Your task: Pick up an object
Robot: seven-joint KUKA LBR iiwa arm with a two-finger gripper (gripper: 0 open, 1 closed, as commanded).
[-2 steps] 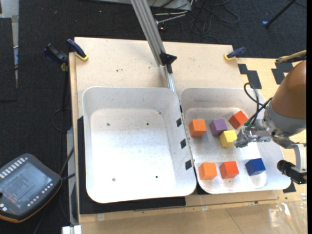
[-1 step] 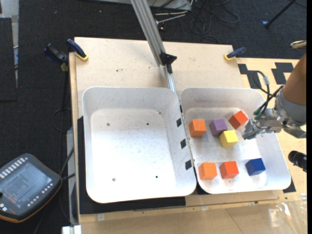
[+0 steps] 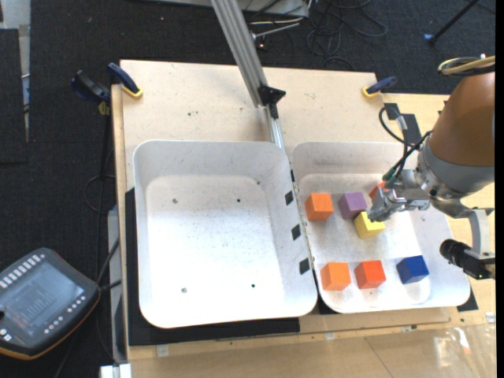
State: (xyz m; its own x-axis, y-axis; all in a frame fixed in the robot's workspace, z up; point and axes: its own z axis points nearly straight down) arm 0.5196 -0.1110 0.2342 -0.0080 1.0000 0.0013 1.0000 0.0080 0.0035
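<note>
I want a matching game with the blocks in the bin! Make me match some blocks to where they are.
Things:
1. small blue foam cube
2. small purple foam cube
3. small yellow foam cube
4. orange foam cube in the upper row

Places:
A. nearest the wall between the two bins
B. right under the gripper
C. between an orange cube and the gripper
D. right end of the front row

Pairs: 1-D, 2-C, 3-B, 4-A
</note>
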